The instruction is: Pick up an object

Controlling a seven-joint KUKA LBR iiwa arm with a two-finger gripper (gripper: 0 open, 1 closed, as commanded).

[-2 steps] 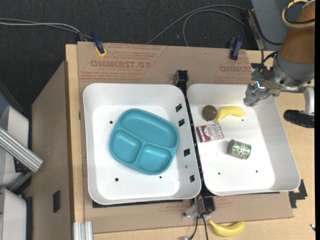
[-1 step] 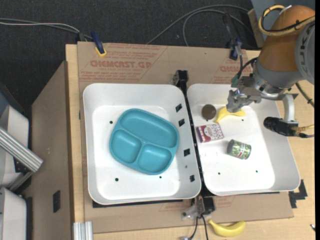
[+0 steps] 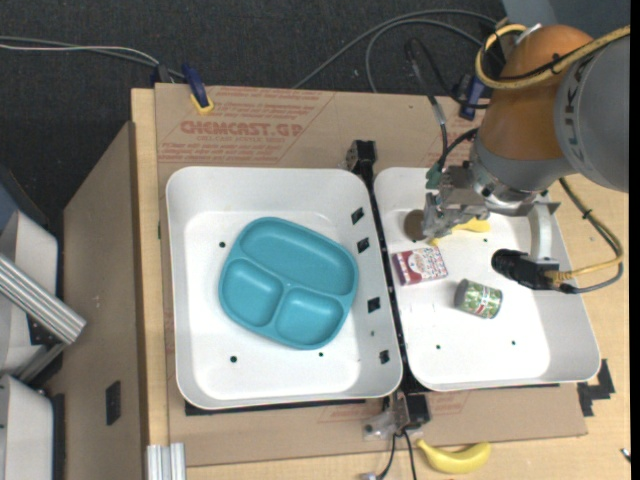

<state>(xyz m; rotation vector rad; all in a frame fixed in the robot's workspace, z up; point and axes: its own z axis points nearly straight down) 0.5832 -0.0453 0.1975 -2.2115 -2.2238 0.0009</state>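
Note:
My gripper (image 3: 437,226) hangs over the back left part of the right bin (image 3: 520,363), pointing down. Just below it lies a small flat packet (image 3: 418,265) with a red and white print. A yellow thing (image 3: 474,226) peeks out beside the fingers on the right, and a round brown thing (image 3: 414,225) shows at their left. A green can (image 3: 479,299) lies on its side further right in the same bin. I see nothing clearly between the fingers.
The left bin (image 3: 200,348) holds a teal divided plate (image 3: 287,281). A yellow banana (image 3: 458,456) lies on the bench in front of the bins. Cardboard (image 3: 240,118) lies under the bins, with cables behind.

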